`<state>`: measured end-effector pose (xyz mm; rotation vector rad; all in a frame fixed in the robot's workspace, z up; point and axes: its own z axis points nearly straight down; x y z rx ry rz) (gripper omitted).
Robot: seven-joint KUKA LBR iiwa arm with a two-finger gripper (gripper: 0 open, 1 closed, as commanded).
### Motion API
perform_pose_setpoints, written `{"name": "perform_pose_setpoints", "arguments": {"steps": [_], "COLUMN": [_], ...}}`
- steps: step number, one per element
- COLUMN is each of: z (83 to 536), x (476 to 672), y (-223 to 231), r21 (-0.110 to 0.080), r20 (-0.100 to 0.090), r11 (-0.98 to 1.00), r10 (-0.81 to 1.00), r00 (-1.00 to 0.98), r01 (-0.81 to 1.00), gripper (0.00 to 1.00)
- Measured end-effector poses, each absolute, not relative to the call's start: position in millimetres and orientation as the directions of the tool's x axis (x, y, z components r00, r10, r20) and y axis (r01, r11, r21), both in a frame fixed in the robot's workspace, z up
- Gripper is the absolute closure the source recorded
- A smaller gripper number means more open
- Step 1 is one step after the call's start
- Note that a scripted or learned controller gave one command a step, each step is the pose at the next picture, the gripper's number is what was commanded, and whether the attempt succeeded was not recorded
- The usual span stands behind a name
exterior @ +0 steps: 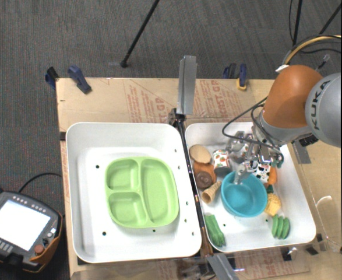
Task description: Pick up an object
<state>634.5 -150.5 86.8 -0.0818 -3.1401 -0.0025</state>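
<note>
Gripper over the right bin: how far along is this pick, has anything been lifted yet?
Nothing looks lifted. The gripper sits low in the right bin, just above the blue bowl; whether its fingers hold anything is unclear. The toys lie in the bin and the green tray in the left bin. Grasping and lifting remain.

**Greens, blue and browns in two white bins**

Both bins are plain white, the left bin [80,156] and the right bin [302,214] alike. In the left one lies a pale lime-green divided plate [141,192]. The right one is busier: a bright turquoise-blue bowl [244,198], a tan egg-shaped piece [200,154], a dark brown round piece [204,177], a beige waffle cone [211,192], and two deep green pods [215,230] [280,227]. A small toy with black-and-white patches [261,169] sits by something orange [272,175], and a yellow piece [272,203] is near the bowl. The arm [328,107] is grey with an orange band [293,95]. The bench [124,101] is brown cardboard with red print.
</note>
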Motion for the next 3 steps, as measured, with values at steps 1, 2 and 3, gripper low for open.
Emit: {"name": "perform_pose_setpoints", "arguments": {"steps": [1, 2, 3], "z": [92.5, 87.8, 89.2], "x": [618.1, 566.4, 625.6], "y": [-92.0, -152.9, -77.0], "r21": [-0.006, -0.002, 0.001], "r20": [-0.011, -0.001, -0.006], "r11": [0.964, 0.971, 0.989], "r10": [0.266, 0.239, 0.148], "r00": [-0.964, -0.971, -0.989], "r01": [0.266, 0.239, 0.148], "gripper": [0.0, 0.0, 0.0]}}
